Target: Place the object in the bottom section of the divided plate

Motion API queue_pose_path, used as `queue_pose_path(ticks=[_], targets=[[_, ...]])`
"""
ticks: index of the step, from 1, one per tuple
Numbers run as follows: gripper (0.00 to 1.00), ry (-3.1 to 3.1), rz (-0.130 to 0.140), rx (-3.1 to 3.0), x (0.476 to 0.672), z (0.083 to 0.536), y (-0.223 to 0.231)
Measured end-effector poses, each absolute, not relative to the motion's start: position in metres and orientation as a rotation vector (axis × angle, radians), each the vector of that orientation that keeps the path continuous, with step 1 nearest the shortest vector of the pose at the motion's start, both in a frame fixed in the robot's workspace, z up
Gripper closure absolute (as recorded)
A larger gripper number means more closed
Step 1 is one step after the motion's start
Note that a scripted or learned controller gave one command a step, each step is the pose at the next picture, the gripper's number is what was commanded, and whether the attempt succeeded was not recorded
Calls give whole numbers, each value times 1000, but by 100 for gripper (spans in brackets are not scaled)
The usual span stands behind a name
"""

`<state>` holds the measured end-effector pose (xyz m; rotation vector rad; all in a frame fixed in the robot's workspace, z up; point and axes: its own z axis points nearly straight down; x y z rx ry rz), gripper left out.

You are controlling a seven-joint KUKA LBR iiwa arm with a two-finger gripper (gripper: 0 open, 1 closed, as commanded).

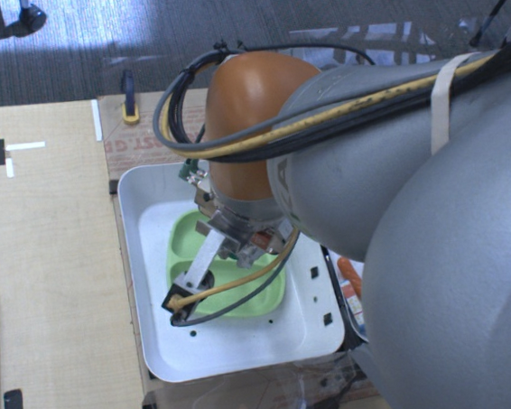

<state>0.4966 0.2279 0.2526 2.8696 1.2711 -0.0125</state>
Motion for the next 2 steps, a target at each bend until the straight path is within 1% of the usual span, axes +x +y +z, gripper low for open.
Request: queue_pose_path(ticks=[1, 2], targets=[[100, 1142, -11, 2924, 492, 278, 219], [100, 951, -12, 2992, 545, 198, 223]])
